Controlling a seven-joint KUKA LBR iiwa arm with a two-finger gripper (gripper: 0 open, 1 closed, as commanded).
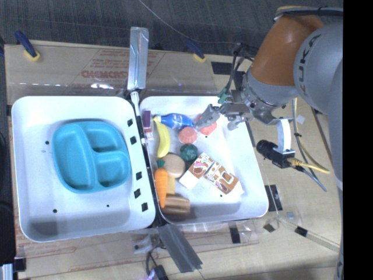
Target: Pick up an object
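Gripper (211, 120) sits over right bin (252, 174), upper part; jaws clamped on a red object (208, 127). Banana (162, 139), carrot (161, 182), carton (211, 174) lie below. Left bin (29, 156) holds blue tray (91, 154).

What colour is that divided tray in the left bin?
Light blue; the tray shows plainly in the overhead camera view.

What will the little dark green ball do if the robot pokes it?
The small dark green round ball looks smooth and round, so it would probably roll. It sits hemmed in by the tan round piece and the white printed carton, so it likely wouldn't roll far. It seems light.
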